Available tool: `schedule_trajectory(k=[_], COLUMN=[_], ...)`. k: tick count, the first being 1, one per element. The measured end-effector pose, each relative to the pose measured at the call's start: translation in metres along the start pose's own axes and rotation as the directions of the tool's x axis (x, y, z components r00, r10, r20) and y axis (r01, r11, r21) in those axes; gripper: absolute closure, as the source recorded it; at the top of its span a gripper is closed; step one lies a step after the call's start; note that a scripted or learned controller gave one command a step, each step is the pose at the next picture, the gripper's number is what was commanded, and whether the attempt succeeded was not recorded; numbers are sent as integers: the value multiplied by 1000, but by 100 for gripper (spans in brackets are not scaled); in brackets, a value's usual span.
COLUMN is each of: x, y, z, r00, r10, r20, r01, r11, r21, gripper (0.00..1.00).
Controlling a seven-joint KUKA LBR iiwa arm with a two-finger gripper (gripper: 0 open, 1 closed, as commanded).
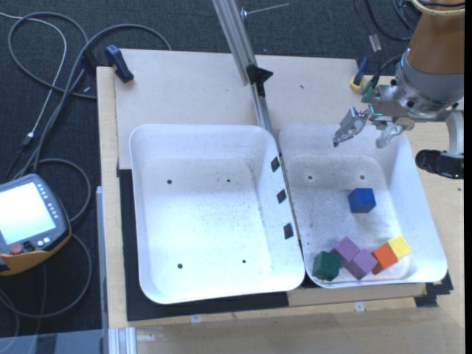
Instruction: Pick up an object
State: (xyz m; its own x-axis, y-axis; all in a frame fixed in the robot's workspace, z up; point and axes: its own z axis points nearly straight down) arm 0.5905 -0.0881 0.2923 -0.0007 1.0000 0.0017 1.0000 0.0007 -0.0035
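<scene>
A: Since nothing sits between the fingers, which block do I log as the target?

B: Take the blue cube (pixel 361 199), alone mid-floor of the right bin (pixel 417 190). No long axis, it's a cube; it sits flat, edges turned slightly off the bin walls.

A: Others?

B: A cluster at the near edge of the same bin: green block (pixel 326 265) leftmost, two purple blocks (pixel 354 257) touching each other just right of it, then an orange block (pixel 384 257) and a yellow block (pixel 399 246) touching at the right end. The purple pair forms a short row running diagonally; can't tell whether green touches purple.

A: Gripper?

B: The gripper (pixel 365 130) hangs over the far edge of the right bin, above the wall, well apart from the blue cube. Fingers spread, a clear gap between the two tips, both pointing down and toward the left. Nothing held, nothing touched.

A: Arm?

B: The grey wrist with orange band (pixel 435 21) comes in from the upper right.

A: Left side?

B: The left bin (pixel 147 161) has a speckled floor. A metal pole (pixel 236 35) slants across the bench (pixel 184 87) down to the seam between the bins. A teach pendant (pixel 26 216) lies on the floor at left, with cables (pixel 44 43) around it.
</scene>
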Motion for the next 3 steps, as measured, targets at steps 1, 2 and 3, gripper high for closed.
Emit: schedule_trajectory(k=[1, 2, 3], x=[-62, -75, -104], y=[-35, -17, -8], z=[139, 180, 179], r00=[1000, 1000, 1000], r10=[5, 2, 2], r20=[0, 4, 4], r01=[-5, -2, -2], r11=[1000, 1000, 1000], r21=[8, -8, -7], gripper=[0, 0, 0])
